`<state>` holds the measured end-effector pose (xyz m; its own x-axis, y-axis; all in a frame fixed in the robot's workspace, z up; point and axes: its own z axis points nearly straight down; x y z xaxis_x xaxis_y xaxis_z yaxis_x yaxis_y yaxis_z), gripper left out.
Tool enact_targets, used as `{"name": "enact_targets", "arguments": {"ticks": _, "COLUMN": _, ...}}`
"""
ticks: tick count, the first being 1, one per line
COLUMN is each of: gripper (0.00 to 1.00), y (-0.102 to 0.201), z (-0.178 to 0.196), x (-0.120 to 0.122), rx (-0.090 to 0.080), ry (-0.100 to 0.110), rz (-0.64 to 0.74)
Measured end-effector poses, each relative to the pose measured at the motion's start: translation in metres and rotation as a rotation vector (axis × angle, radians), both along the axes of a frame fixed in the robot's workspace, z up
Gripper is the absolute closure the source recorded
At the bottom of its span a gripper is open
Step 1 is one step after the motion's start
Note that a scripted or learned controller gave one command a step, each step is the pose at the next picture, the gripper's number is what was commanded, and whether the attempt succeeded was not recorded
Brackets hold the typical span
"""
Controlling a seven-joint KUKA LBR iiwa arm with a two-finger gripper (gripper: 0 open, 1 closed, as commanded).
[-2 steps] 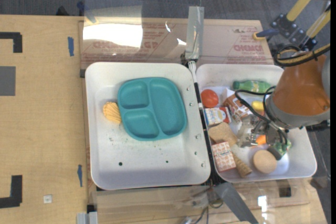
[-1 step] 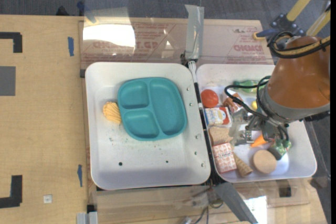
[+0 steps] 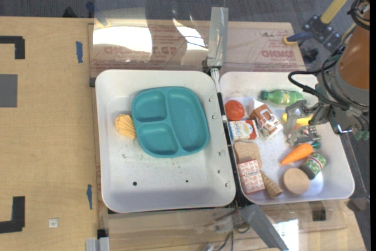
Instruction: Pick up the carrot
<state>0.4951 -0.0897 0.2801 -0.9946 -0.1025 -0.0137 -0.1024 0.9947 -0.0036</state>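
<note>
Whether the jaws are spread or clenched cannot be told from this slant: the gripper (image 3: 301, 126) hangs low over the right bin (image 3: 343, 188), its metal end a blur of grey parts at about 3 o'clock in that bin. Nothing shows clearly between them. The arm (image 3: 358, 62) comes in from 3 o'clock of the view, its orange band above the wrist.

The carrot (image 3: 297, 153) lies on the bin floor just below the gripper, at its 6 o'clock, tilted with its thick end toward 2 o'clock and its tip toward 8 o'clock. It looks very near the gripper's lower end; contact cannot be judged.

Around the carrot, in the same bin: a small green can (image 3: 314, 165) just beside it at 4 o'clock, a tan round object (image 3: 295, 181) at 6 o'clock, and a yellow piece (image 3: 298, 121) partly behind the gripper at 12 o'clock. A green bottle (image 3: 282, 96) lies on its side toward the bin's 12 o'clock. A red tomato (image 3: 235, 109), a small carton (image 3: 267, 120) and several flat packets (image 3: 249, 167) fill the bin's 9 o'clock side.

The left bin (image 3: 117, 185) holds a teal divided plate (image 3: 170, 121) with 3 compartments, and a yellow shell-shaped item (image 3: 124, 124) touching the plate's 9 o'clock edge.
</note>
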Motion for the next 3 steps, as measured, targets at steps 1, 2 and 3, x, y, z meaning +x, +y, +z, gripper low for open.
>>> {"name": "enact_targets", "arguments": {"ticks": 1, "gripper": 1.00, "y": -0.062, "z": 0.102, "x": -0.005, "rx": -0.006, "ry": -0.001, "rz": 0.179}}
{"name": "enact_targets", "arguments": {"ticks": 2, "gripper": 1.00, "y": -0.130, "z": 0.009, "x": -0.001, "rx": 0.002, "ry": 0.017, "rz": 0.239}}
{"name": "enact_targets", "arguments": {"ticks": 3, "gripper": 1.00, "y": -0.133, "z": -0.006, "x": 0.015, "rx": -0.002, "ry": 0.011, "rz": 0.557}}
